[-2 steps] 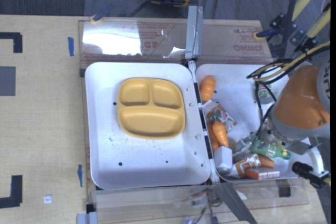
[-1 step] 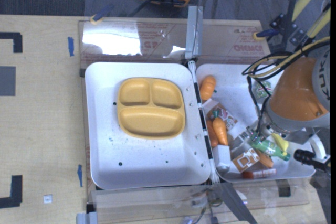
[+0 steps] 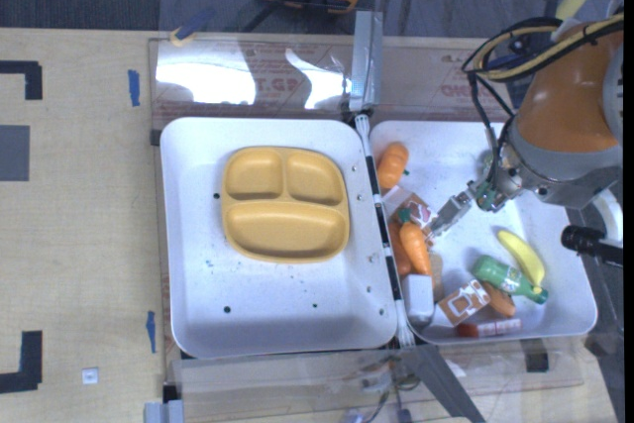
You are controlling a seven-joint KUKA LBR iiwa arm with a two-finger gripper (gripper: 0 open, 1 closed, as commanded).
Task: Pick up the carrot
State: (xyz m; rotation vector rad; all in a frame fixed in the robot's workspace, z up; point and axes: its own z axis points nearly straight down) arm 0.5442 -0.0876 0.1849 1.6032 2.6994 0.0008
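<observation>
An orange carrot (image 3: 413,251) lies in the right bin (image 3: 570,317) close to the divider, pointing toward the front. A second orange, carrot-like piece (image 3: 392,163) lies farther back by the same divider. My gripper (image 3: 437,224) reaches in from the right at a slant. Its tip is just above the upper right end of the nearer carrot, over a small brown packet (image 3: 412,211). Nothing is visibly held.
The right bin also holds a banana (image 3: 522,256), a green bottle (image 3: 505,276), a white block (image 3: 420,296), a small orange-and-white box (image 3: 464,303) and a red item (image 3: 481,329) at the front wall. A yellow divided plate (image 3: 287,203) sits in the left bin (image 3: 198,302).
</observation>
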